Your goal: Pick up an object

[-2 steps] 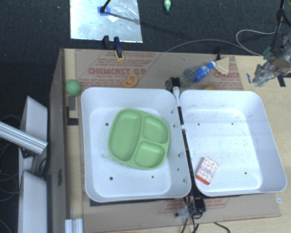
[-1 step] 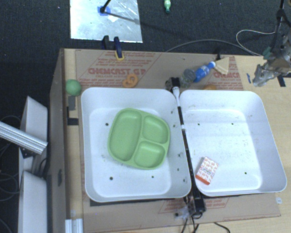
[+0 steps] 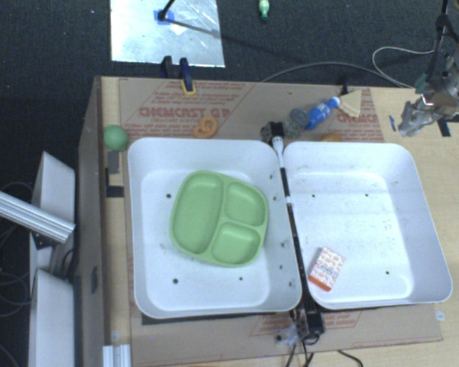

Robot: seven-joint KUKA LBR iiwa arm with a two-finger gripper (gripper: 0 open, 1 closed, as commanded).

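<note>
Small orange packet [image 3: 326,268] in right bin [image 3: 413,205], green tray [image 3: 218,218] left, gripper [image 3: 418,118] state unclear.

A green ball [image 3: 115,137] and blue bottle [image 3: 318,115] lie behind the bins.

Count taken from my claw [image 3: 418,119], which sits at the upper right, beyond the bins' far edge. Two shallow white plastic bins: one [image 3: 424,205] just below my claw, one [image 3: 149,228] well off to its left. One pale green divided plastic tray [image 3: 218,218], in the bin far from my claw. One small orange-and-white patterned packet [image 3: 326,268], in the nearer bin, well below my claw.
</note>
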